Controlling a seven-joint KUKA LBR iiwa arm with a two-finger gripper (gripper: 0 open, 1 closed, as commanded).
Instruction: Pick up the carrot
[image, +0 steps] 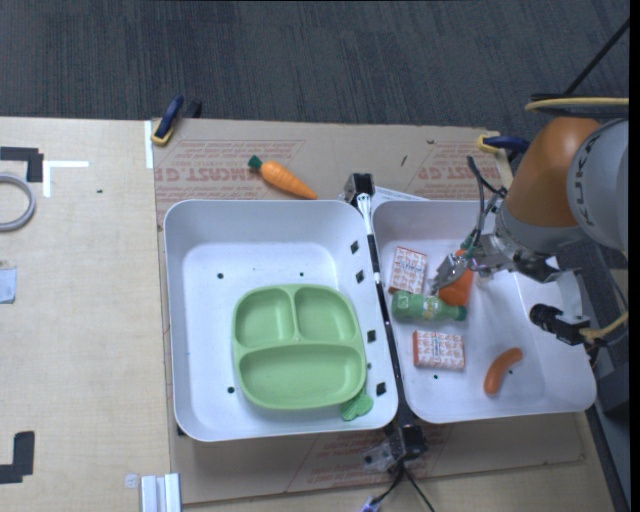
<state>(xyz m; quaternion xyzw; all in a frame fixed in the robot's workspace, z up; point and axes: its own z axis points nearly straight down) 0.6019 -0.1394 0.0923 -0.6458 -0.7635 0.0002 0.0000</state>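
Note:
The carrot (283, 177), orange with a green top, lies on the cardboard behind the left bin (190, 300), outside both bins. My gripper (448, 276) is far to its right, low in the right bin (560, 395). It hangs over an orange rounded item (458, 290) and just above a green bottle (428, 307) that lies on its side. The view does not show whether anything sits in the gripper.
A green divided plate (298, 346) lies in the left bin with a small green piece (356, 406) at its corner. The right bin also holds two red-and-white packets (408, 268) (439, 349) and a sausage (502, 369). A blue clamp (168, 118) sits at the cardboard's back left.

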